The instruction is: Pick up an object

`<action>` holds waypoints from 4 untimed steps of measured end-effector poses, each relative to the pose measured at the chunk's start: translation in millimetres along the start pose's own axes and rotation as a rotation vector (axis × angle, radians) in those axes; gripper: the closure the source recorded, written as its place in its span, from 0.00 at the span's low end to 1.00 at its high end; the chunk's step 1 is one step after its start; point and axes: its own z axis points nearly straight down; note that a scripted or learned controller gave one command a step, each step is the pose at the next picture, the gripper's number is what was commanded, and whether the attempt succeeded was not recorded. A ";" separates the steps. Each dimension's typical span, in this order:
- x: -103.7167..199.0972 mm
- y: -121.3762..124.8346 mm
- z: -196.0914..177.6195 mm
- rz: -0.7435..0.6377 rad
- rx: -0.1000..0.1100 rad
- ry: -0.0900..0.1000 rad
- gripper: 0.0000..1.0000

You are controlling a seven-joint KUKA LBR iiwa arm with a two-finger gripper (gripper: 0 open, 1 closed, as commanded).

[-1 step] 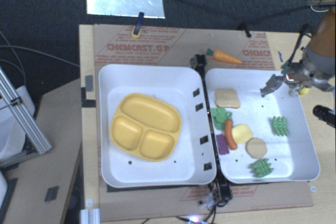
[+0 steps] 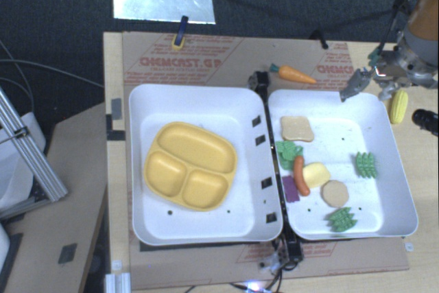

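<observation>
A: Start big. What's on the bench?

B: Two white bins side by side. The left bin [image 2: 137, 168] carries a yellow divided plate [image 2: 191, 165]. The right bin [image 2: 391, 168] has the toy food. The arm [image 2: 420, 38] comes in at about two o'clock of the right bin, and its gripper [image 2: 365, 82] hangs over the bin's far rim with nothing in it; I can't tell how far apart it stands.

A: What could it take?

B: In the right bin, a bread slice [image 2: 297, 128] at eleven o'clock, a leafy green piece [image 2: 289, 151] and a sausage [image 2: 300, 176] at nine, a purple piece [image 2: 290, 189] just below them, a yellow lump [image 2: 316, 175] near the centre, a tan disc [image 2: 335, 193] at six, and two spiky green pieces at three [image 2: 365, 165] and six [image 2: 341, 219]. A carrot [image 2: 296, 74] and a corn cob [image 2: 398, 106] lie outside the bin.

A: Which handles best?

B: I'd guess all are light, stiff plastic, somewhat slick. The spiky green piece at three lies well apart from the rest; grip it across its narrow width. The bread lies flat and low, harder to pinch.
</observation>
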 end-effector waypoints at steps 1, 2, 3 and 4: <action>111.3 21.0 -250.5 -0.004 -0.013 0.001 0.00; 106.6 20.6 -251.1 -0.002 0.002 -0.001 1.00; 217.0 -19.3 -267.2 -0.006 0.006 0.005 1.00; 263.2 -78.6 -267.2 -0.002 0.008 0.004 1.00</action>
